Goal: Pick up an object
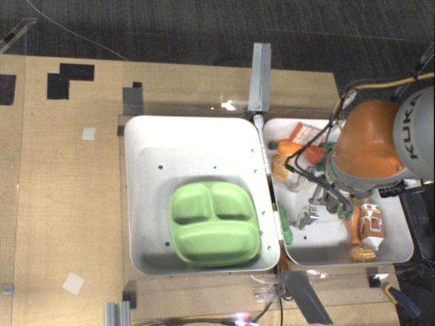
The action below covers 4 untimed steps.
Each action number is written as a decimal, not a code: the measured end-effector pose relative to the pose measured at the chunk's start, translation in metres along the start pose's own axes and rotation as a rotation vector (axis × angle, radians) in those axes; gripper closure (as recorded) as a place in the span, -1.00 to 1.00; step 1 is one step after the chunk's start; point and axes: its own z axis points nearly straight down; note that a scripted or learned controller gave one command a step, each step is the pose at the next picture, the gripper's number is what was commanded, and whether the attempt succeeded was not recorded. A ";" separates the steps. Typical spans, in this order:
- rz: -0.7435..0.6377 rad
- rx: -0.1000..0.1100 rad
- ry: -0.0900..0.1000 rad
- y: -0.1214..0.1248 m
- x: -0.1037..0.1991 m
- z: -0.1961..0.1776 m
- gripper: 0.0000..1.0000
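A wooden bench seen from above carries two shallow white bins side by side. The left bin holds a green divided tray, lying flat toward the bin's near edge, with two small compartments along its far side and one long compartment along its near side.

The right bin holds a scatter of small objects. Near its far left corner lie an orange carrot-shaped item and, just beside it, a red item. A yellowish item sits against the bin's left edge below them. A small green piece lies along the left edge toward the near corner. Near the right side lies an orange and white packet, and a small brown item rests just beside it at the bin's near edge.

The grey arm with its orange band reaches in from the right and hangs over the middle of the right bin. Its gripper points down at bare bin floor between the green piece and the packet. Nothing shows between the fingers. Whether they are spread or closed cannot be told from this angle.
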 end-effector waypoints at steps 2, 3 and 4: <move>0.012 0.001 0.008 -0.023 -0.046 0.002 -1.00; -0.033 0.001 0.004 -0.016 -0.010 0.000 -1.00; -0.224 0.000 0.008 -0.007 -0.072 0.003 -1.00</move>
